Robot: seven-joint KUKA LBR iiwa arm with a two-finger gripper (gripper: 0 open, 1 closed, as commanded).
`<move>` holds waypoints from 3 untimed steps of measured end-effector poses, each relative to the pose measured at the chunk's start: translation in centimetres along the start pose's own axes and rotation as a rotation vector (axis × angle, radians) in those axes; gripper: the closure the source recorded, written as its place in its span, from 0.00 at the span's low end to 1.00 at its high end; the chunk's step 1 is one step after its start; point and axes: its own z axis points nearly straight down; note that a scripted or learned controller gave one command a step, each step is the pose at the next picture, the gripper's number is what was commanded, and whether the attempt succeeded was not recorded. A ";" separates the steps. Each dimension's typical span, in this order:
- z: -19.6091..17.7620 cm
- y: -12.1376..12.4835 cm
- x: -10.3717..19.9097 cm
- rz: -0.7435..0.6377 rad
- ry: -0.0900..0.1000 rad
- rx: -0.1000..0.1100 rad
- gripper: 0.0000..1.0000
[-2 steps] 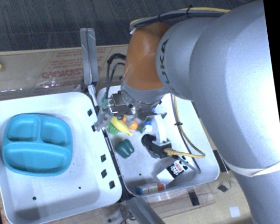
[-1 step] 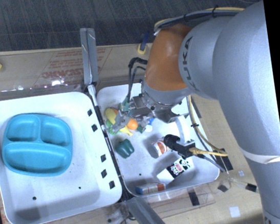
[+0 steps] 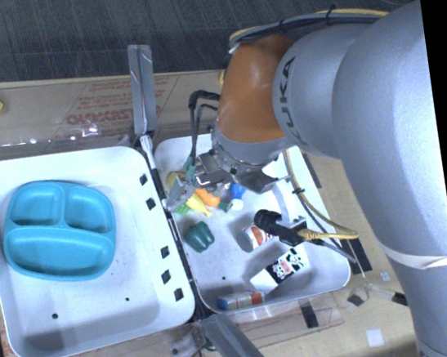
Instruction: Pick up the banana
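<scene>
Grey metal fingers (image 3: 194, 184) hang low over the upper left part of the right bin (image 3: 336, 277), down among a huddle of small toys; whether they are spread or closed I cannot tell, since the wrist hides them. Just beneath lies the banana (image 3: 197, 205), a short yellow curved piece beside an orange toy (image 3: 207, 193) and a blue one (image 3: 237, 190). A green pepper (image 3: 199, 236) sits below it, then a small can (image 3: 256, 236), a black-and-white carton (image 3: 282, 270) and a tube (image 3: 241, 301). The left bin (image 3: 31, 337) holds a blue divided tray (image 3: 57, 230). Both bins rest on the tabletop (image 3: 31, 101).
</scene>
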 end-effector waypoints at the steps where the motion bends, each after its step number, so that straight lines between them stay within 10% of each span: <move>1: 0.5 0.3 0.5 -0.015 0.001 0.002 0.00; 2: 0.4 1.0 0.3 -0.024 0.000 -0.002 0.00; 3: -0.3 -1.9 2.9 -0.310 0.002 0.002 0.00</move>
